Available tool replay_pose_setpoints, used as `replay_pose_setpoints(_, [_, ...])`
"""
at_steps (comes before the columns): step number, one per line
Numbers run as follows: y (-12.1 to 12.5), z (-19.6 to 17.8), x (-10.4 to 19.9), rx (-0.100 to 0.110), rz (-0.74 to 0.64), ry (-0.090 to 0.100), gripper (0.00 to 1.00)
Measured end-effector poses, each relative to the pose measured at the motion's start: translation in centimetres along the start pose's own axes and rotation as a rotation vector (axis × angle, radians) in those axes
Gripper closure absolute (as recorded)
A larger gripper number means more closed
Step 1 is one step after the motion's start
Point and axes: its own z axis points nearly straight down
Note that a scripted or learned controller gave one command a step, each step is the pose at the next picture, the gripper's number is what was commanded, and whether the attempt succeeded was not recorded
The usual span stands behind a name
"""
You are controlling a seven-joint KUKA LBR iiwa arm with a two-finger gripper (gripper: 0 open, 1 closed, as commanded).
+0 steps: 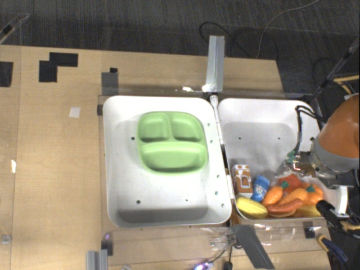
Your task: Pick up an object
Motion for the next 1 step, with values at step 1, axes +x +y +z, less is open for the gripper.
replay_pose_setpoints(1, [-0.46,-0.94,-1.94,0.018,0.142,-0.002,1.00])
